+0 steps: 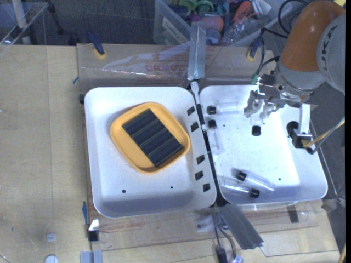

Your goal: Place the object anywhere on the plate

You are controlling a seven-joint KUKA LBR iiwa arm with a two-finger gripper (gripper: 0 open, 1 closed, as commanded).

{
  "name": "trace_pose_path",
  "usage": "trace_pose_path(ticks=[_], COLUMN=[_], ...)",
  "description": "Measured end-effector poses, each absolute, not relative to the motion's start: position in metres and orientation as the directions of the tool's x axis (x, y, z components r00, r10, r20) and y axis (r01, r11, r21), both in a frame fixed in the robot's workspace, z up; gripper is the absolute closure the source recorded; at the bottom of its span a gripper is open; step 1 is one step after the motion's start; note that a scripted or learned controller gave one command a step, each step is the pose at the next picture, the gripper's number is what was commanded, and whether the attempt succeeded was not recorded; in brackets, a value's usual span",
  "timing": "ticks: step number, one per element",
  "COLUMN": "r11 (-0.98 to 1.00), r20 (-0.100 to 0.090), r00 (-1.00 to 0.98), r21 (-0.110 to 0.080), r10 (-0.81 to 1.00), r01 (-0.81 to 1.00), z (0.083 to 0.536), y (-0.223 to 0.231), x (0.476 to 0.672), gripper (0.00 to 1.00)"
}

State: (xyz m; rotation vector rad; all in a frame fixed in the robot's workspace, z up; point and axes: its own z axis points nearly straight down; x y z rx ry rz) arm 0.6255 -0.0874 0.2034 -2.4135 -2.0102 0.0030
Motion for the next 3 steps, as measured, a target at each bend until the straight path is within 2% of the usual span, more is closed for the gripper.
trace_pose_path(ticks=[1, 2, 3], r11=[-0.181, -0.158, -0.171], r20=[-0.001, -0.002, -0.001], r00=[0.181, 0.158, 0.171], r21=[-0.001, 0.002, 0.002], r10=[0.983, 0.987, 0.985], r01=[0.983, 0.987, 0.985], z=[0.204, 0.204, 0.23], y=[-0.087, -0.081, -0.076], x=[0.626, 0.631, 0.621], gripper=[0.0, 0.0, 0.0])
